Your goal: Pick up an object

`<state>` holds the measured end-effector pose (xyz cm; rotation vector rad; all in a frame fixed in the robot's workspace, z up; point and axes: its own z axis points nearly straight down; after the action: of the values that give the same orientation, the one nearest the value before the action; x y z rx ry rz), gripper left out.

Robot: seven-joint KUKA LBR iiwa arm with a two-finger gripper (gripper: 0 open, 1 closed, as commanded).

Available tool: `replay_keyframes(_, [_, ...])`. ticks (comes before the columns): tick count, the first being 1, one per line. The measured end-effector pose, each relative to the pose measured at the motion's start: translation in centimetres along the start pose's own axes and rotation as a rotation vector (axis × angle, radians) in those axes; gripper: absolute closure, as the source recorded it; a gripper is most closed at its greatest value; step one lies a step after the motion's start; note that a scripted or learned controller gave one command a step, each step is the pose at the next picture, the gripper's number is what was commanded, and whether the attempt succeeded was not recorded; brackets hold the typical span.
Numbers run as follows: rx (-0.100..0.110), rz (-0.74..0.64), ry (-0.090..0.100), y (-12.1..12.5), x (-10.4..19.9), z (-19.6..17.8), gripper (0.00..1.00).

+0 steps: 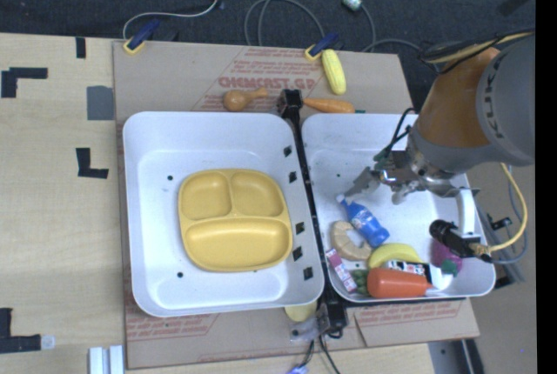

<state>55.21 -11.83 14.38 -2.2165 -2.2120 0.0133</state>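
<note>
- The gripper (380,183) is hanging over the right bin (348,137), with its fingers spread open and holding nothing.
- A blue bottle (365,223) is lying just below it.
- A yellow divided plate (234,218) is sitting in the left bin (148,190).

Arm (492,107): bulky rounded KUKA iiwa housing, grey upper shell with part of dark lettering on it, broad orange band (452,107) wrapping the segment above the wrist. Surface smooth, slightly glossy. Below the band a darker grey wrist collar (435,156). Gripper (383,181): small silvery-grey metal assembly, two thin pale fingers (359,188) sticking out toward the left, dark gaps and small hardware around the mount, detail too blurred for screws. Thin black cable (402,130) loops along the orange band to the gripper mount. Yellow cable (520,220) curves behind the arm base.
</note>
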Motion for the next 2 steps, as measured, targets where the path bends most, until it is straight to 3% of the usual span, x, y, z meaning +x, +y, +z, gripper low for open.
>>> replay_keyframes(1, [-0.016, -0.002, -0.005, -1.7, 2.0, 6.1, 0.00])
replay_keyframes(2, [-0.019, -0.004, -0.001, -2.5, 0.4, 5.7, 0.00])
